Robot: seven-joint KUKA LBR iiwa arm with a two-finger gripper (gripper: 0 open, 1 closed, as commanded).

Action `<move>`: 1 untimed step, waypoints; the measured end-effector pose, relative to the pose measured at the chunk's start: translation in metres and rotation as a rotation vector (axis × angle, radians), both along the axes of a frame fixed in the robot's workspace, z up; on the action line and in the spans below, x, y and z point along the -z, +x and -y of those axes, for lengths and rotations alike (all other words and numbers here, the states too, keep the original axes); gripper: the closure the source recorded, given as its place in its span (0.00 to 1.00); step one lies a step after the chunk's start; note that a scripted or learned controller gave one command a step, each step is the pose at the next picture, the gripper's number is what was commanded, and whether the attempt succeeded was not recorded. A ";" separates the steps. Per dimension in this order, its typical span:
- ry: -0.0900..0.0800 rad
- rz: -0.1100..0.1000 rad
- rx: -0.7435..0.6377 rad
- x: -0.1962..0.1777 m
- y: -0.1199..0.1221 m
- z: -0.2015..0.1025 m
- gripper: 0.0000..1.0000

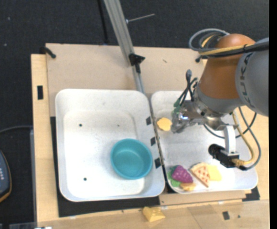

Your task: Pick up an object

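The hand (178, 123) hangs low in the right shallow white bin (195, 149), near its upper left part; whether it is spread or pressed together cannot be told. Just beside it, at nine o'clock, lies a small round yellow piece (164, 124). At six o'clock, by the near rim, sit purple toy grapes (181, 174) and a toy pizza slice (202, 173). The left white bin (81, 128) carries a teal plastic bowl (131, 158) on the tan counter (90, 66).

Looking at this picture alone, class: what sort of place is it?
Probably a robotics lab test bench, not a kitchen: a grey and orange arm reaches over two white bins, which hold toy food like a pizza slice and a teal bowl.
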State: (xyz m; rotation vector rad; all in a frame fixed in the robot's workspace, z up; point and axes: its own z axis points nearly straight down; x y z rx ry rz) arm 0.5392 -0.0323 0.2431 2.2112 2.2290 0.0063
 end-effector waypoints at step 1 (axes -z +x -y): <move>0.000 -0.001 0.000 -0.006 0.001 -0.045 1.00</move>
